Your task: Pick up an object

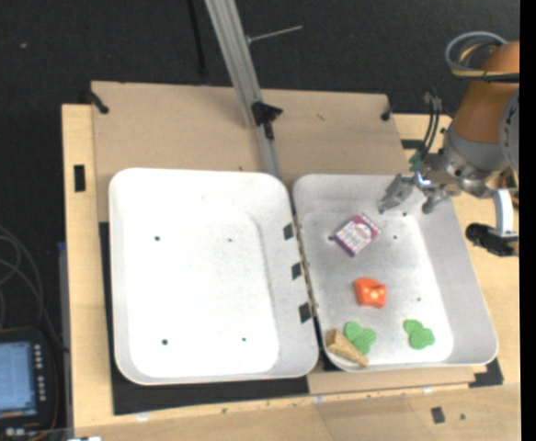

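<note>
- The gripper (404,197) is seen at the upper right of the frame, above the far corner of the right bin (465,274); the grey arm (479,145) with its orange band enters from the right edge.
- The fingers are spread apart, and nothing is held between them.
- Candidate objects are all found in the right bin: a purple-and-white packet (356,235) just below and left of the gripper, an orange object (370,292) at mid-bin, a green piece (360,337) beside a tan piece (345,346) at the lower left corner, and a second green piece (419,334) towards the lower right.
- The left bin (203,274) is noted at centre left.
- The step is judged as approach: no object is contacted yet.
- The packet is judged the nearest target. A shift down and left is called for, then a descent with the fingers straddling the packet before closure.
- The packet lies tilted, so a wrist turn may be needed.
</note>
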Robot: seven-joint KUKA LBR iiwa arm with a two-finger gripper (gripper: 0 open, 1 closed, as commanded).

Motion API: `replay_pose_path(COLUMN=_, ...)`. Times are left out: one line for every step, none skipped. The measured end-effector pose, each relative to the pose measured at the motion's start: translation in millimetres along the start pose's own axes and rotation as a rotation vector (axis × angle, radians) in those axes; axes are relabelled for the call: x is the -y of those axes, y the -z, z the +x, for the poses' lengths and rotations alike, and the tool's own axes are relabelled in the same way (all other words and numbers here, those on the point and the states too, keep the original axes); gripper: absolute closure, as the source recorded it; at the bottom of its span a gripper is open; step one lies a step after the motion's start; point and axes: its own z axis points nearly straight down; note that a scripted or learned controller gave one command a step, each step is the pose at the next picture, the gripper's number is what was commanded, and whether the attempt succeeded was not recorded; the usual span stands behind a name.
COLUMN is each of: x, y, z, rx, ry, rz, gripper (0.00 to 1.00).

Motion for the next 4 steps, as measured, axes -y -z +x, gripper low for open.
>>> replay_pose_path(x=-2, y=-48, z=-1, rx=0.002, ry=0.0, rz=-0.01, gripper=0.0)
replay_pose_path(x=-4, y=-33, z=-2, rx=0.006, ry=0.003, rz=-0.015, gripper=1.0)
replay_pose_path(x=-8, y=33, z=-5, rx=0.002, ry=0.005, rz=-0.013, gripper=1.0)
replay_pose_path(x=-12, y=99, z=-4, rx=0.002, ry=0.003, rz=-0.014, gripper=1.0)
